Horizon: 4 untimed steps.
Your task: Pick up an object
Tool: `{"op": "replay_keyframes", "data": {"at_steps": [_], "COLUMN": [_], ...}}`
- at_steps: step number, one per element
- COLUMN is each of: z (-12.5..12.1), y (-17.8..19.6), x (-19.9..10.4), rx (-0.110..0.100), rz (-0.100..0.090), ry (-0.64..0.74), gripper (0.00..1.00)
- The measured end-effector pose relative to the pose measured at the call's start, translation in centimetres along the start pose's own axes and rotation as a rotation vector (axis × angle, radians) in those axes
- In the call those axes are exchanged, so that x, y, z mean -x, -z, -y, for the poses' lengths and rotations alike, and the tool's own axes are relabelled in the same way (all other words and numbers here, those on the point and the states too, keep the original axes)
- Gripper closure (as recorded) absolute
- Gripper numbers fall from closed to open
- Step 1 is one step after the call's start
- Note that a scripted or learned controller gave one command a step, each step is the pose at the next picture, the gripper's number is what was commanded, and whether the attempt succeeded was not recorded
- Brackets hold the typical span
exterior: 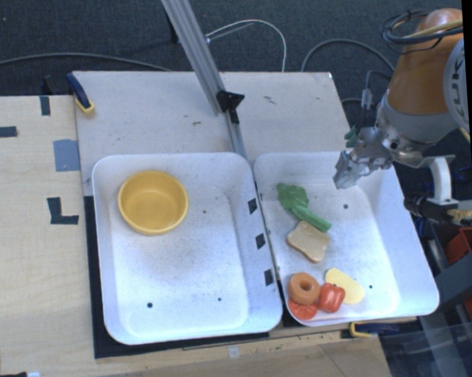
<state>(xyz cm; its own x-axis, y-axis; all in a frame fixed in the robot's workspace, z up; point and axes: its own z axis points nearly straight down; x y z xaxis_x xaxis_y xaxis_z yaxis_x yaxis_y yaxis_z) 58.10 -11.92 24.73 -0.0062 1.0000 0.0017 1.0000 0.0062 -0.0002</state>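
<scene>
And the gripper (346, 174) hovered over the right bin's (384, 238) upper edge, finger spread impossible to tell, seemingly lining up on the green toy (300, 205).

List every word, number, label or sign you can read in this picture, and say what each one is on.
There is no readable text.
Dark tape pieces on the wooden board: plain shapes, not letters.
Black marks on the rims between the two bins: too small to read.
Yellow bowl, toy food and gripper: no lettering visible.
</scene>
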Motion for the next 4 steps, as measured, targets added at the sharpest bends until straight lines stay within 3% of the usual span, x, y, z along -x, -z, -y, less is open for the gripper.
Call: {"op": "replay_keyframes", "data": {"at_steps": [2,4], "z": [2.4,6.5], "y": [0.1,-1.7], "x": [-9.9,-21.0], "rx": [-0.002,-0.004], "rz": [-0.001,0.0], "ry": [0.001,0.002], "gripper": [1.0,1.0]}}
